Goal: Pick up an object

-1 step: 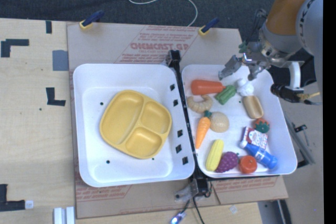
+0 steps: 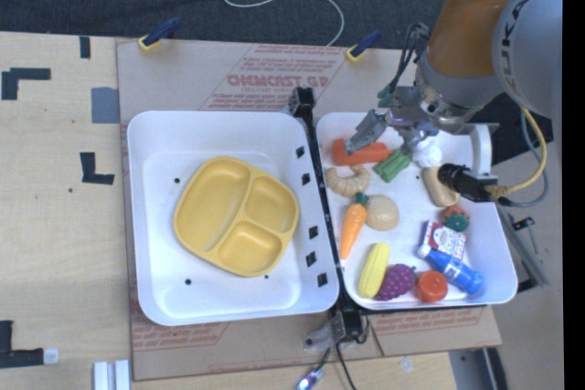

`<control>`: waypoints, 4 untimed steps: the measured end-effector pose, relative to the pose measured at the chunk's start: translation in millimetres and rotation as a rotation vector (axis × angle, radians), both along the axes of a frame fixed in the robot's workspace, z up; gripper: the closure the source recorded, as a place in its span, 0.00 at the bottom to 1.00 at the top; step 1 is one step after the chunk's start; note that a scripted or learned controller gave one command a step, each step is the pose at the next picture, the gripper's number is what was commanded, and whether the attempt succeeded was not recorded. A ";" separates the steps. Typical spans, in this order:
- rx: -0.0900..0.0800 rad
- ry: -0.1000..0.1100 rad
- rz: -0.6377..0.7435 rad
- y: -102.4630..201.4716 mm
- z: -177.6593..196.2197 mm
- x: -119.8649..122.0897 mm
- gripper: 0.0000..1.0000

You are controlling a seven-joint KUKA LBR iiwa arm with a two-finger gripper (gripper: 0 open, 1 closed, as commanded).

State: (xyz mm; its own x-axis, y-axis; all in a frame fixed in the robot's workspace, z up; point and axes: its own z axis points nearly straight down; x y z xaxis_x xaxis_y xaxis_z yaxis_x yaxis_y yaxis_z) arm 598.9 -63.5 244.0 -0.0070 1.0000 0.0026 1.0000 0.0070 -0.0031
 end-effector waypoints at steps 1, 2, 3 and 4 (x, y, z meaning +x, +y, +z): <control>0.002 0.003 0.006 117.0 -8.3 -61.2 0.00; 0.001 -0.008 0.004 195.4 59.4 -54.3 0.00; 0.002 -0.008 0.006 292.5 142.1 -104.4 0.00; 0.006 -0.019 -0.001 297.4 301.0 -115.8 0.00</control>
State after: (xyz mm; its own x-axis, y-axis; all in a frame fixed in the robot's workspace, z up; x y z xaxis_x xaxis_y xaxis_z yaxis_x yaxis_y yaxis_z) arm 483.1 233.9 545.0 -0.0059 0.9999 0.0086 0.9999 0.0058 0.0155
